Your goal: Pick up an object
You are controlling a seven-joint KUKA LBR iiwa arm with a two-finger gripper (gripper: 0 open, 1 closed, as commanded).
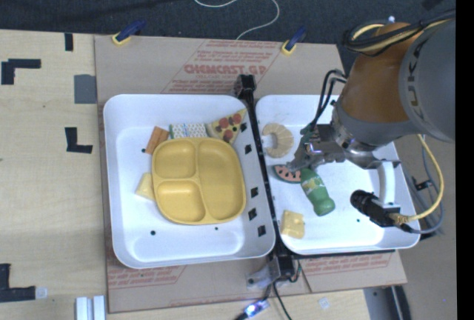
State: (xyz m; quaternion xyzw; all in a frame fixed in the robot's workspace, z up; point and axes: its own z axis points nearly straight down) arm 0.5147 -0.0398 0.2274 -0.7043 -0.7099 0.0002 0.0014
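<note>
Watermelon slice [289, 173] lies in the right bin [337, 235], and everything else is best placed from it: the hand [312, 153] hangs just above and to its right, a green bottle [318, 192] lies touching its lower right side, a cream ring [278, 140] sits just above it, and a yellow cheese wedge [292, 224] rests below, near the bin's front wall. Whether the hand is apart or together cannot be told from this slant. Crowding is the likely trouble: a descent here could catch both slice and bottle, or nudge the round bottle so it rolls away. Left of the slice, across the divider, a yellow divided plate [199, 181] lies in the other bin [122, 237].
</note>
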